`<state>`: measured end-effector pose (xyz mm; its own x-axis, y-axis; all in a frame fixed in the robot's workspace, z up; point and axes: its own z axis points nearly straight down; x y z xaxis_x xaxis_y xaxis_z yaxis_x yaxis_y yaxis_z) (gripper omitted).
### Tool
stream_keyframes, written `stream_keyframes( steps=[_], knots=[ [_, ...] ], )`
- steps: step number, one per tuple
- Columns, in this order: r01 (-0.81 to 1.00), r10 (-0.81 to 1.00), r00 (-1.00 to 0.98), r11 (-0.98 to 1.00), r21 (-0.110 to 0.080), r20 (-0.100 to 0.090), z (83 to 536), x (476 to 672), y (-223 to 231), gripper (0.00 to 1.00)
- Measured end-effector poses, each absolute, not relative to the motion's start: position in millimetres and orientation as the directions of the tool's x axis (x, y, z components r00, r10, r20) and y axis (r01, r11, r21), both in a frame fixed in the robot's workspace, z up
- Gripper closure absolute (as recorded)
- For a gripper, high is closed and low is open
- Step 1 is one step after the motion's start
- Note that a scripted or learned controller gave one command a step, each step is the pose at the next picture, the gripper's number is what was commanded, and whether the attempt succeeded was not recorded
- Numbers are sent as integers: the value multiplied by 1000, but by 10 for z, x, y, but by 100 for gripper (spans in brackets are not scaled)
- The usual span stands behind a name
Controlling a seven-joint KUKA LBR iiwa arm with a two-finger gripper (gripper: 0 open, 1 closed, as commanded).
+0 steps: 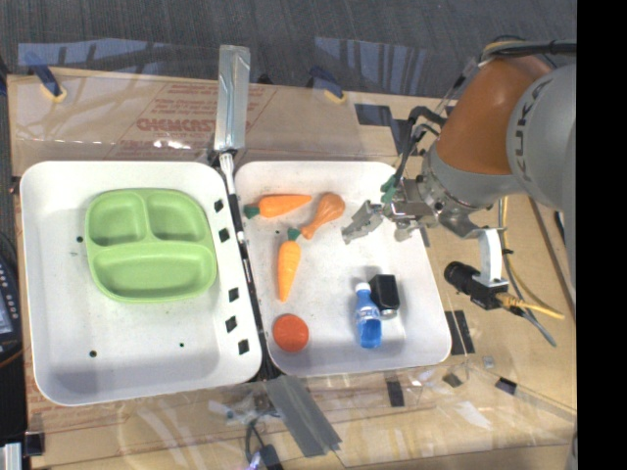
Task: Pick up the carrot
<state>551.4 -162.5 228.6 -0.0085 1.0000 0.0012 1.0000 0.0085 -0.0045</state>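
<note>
Nearest me in the right bin (431,306) I see an orange ball (290,332) by the front wall and a blue bottle (368,319) with a small black block (384,293) touching it on the arm's side. Just beyond the ball lies the carrot (287,267), well left of centre in that bin, its long axis running nearly front to back with the green stub at the far end and the tip toward me. Further back sit a second carrot (278,205), lying crosswise, and a toy drumstick (321,211) set at a slant, its thin end almost touching the first carrot's stub. The gripper (361,225) hovers above the bin's right half, so the carrot I want lies to its left and slightly nearer me, with bare floor between them. Its fingers look slightly parted and hold nothing, though at this slant I can't be sure how wide the gap is. The arm comes in from the right, its orange band above the bin's far right corner, wrist angled down and leftward. I judge the next move needs a shift left and a wrist turn so the fingers close across the carrot's width. The left bin (49,292) holds a green divided plate (150,244)
</note>
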Motion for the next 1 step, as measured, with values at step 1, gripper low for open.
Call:
stream_keyframes(
  steps=[1],
  knots=[
    [997,997,74,-74,-10,1,1029,5535,-1100,0]
  ],
)
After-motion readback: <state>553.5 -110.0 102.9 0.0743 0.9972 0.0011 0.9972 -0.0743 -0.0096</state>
